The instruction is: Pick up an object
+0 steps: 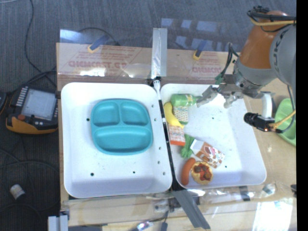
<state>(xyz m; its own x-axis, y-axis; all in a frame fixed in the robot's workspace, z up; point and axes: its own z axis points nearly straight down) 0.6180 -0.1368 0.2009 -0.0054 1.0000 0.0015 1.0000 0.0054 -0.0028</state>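
The arm (262, 47) reaches in from the right, wrist bent down over the right bin's (245, 143) far edge. Its gripper (217, 96) hangs spread open, holding nothing, just beside the green-capped bottle (183, 100). Printing on the food packets is unreadable.

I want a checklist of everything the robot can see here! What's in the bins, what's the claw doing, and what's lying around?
Surface: two white bins side by side, left bin and right bin.
Job's things: toy food piled along the right bin's left side: banana, green packet, orange carrot, pizza slice, hot dog.
Clutter: blue divided plate in the left bin.
Claw: claw open over the right bin's back edge, holding nothing.
Cables: black cable on the floor, left.
Surroundings: grey carpet; handheld controller on the floor, left.
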